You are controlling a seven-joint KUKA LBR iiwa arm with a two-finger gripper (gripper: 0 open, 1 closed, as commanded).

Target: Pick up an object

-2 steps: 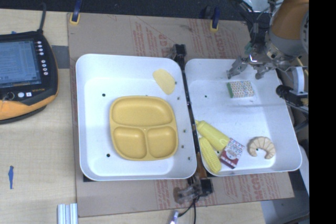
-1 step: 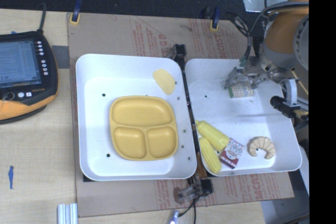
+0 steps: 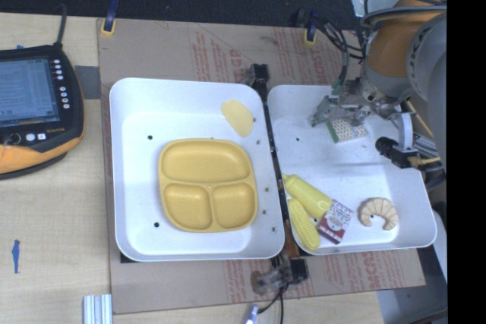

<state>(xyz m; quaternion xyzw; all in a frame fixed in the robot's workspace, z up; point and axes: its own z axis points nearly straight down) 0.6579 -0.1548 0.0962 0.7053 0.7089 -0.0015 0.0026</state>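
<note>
Hovering my gripper [image 3: 339,111] over far end of right white bin [image 3: 425,239], small green-white speckled packet [image 3: 348,131] just under my fingers, grip state unclear, corn cobs [image 3: 305,209] and croissant [image 3: 379,212] at near end.

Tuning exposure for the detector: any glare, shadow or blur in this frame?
Camera view: left bin floor is bright, near blown out; soft shadow falls beside the yellow tray; the gripper area is dim and soft; the corn and croissant read sharp enough.
</note>
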